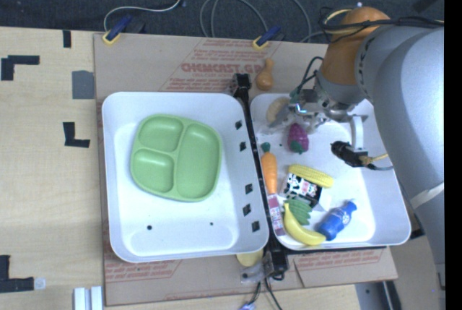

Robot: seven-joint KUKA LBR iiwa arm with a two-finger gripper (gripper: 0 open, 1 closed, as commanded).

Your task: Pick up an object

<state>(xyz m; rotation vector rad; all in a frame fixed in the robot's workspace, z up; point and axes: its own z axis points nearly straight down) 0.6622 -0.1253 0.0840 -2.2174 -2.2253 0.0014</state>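
While the end effector (312, 110) hung over the right bin (386, 189), a purple toy (297, 138) lay just below and beside it, upright-tilted. Its grip state could not be told.

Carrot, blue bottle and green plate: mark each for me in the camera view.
carrot (269, 171), camera view, middle of its orange body.
blue bottle (336, 221), camera view, middle of its body.
green plate (175, 157), camera view, the ridge where its three compartments meet.
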